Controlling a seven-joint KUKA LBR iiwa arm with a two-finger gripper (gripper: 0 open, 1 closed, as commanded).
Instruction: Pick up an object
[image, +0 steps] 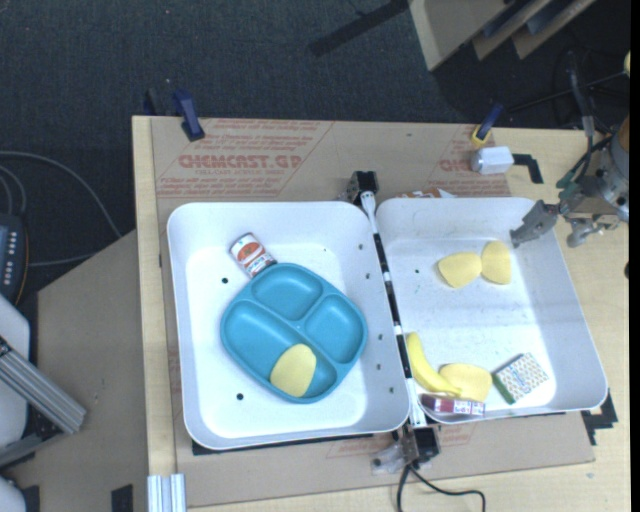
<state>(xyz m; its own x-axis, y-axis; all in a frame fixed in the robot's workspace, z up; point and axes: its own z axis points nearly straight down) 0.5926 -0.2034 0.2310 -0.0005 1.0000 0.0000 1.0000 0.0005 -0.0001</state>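
My gripper (555, 229) hangs at the far right edge of the right bin (560, 330), open, with nothing between its fingers (527, 226). Just left of it lie two pale yellow pieces (460, 268) (496, 262), touching each other. At the bin's front lie a banana (424, 367), a yellow lump (467, 380), a small checkered block (521, 377) and a can on its side (452, 406). In the left bin (200, 400) a blue divided plate (290, 325) holds a yellow piece (293, 370), with a small red-and-white can (252, 254) beside it.
The two bins meet at a black-clipped divider (385, 290). A white clamp block (493, 159) and blue clips (186, 114) sit on the cardboard at the bench's back edge. The middle of the right bin has bare floor (480, 320).
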